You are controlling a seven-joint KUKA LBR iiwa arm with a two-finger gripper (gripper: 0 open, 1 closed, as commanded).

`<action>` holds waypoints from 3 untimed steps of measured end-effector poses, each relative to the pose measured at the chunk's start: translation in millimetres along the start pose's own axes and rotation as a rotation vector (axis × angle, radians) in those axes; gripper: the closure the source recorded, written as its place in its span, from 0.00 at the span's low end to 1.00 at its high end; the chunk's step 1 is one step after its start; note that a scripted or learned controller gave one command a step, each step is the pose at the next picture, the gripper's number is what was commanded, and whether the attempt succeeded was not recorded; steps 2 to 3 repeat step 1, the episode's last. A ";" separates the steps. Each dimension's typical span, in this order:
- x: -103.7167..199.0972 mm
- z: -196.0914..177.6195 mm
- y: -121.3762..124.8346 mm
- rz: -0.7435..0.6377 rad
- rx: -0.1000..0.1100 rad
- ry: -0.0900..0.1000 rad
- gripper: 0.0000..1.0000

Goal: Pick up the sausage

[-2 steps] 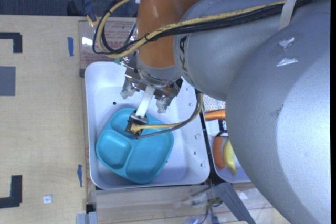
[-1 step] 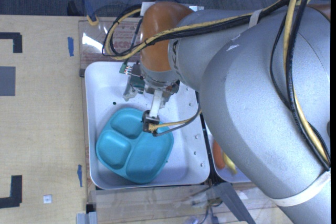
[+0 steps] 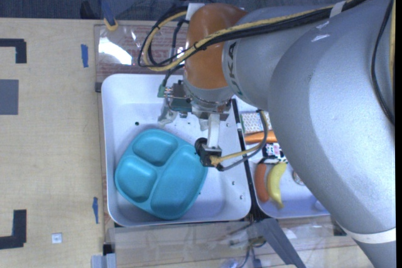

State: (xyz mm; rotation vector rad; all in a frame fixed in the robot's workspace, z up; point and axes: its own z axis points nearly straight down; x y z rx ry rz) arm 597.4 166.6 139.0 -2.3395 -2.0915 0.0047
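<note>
The sausage [image 3: 261, 184], a reddish-brown stick, lies in the right bin [image 3: 295, 209] close to its left wall, right beside a yellow banana [image 3: 276, 182]. My gripper [image 3: 169, 110] hangs over the back part of the left bin [image 3: 125, 92], just behind a blue divided plate [image 3: 160, 172]. That puts it well left of the sausage, on the other side of the wall between the bins. The big grey arm covers much of the right bin.
An orange carrot-like piece [image 3: 254, 137], a checkered item [image 3: 250, 120] and a small toy [image 3: 272, 150] lie behind the sausage in the right bin. The blue plate takes up the front half of the left bin.
</note>
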 end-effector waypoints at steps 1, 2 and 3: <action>19.1 50.4 31.3 -0.274 -0.011 0.003 0.00; 19.1 50.4 31.3 -0.274 -0.011 0.003 0.00; 19.1 50.4 31.3 -0.274 -0.011 0.003 0.00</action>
